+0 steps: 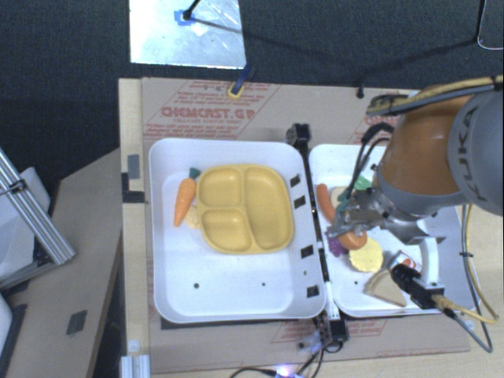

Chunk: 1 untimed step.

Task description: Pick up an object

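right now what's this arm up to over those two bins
The grey and orange arm reaches in from the right and hangs over the right bin, its gripper low among a cluster of toy food: an orange piece, a purple piece and a yellow round slice. Nothing is visibly lifted yet. The left bin holds a yellow divided plate with a toy carrot beside it.

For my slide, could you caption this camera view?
KUKA arm reaching into right bin; yellow tray and carrot in left bin.

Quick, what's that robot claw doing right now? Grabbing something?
Gripper: cannot be told. It sits low in the right bin among the toy foods.
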Each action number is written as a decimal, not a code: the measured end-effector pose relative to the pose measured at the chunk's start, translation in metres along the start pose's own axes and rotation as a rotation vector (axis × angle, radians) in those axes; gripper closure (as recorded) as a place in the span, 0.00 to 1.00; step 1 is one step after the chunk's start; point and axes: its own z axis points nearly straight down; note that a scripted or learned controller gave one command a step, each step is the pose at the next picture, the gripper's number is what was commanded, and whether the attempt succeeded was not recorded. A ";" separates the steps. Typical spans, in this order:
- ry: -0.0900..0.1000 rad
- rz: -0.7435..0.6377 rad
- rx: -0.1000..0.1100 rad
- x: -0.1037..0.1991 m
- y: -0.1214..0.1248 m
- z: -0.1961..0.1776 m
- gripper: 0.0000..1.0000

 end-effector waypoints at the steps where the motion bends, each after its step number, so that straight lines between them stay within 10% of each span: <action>1: -0.001 0.001 -0.003 0.005 0.006 -0.008 1.00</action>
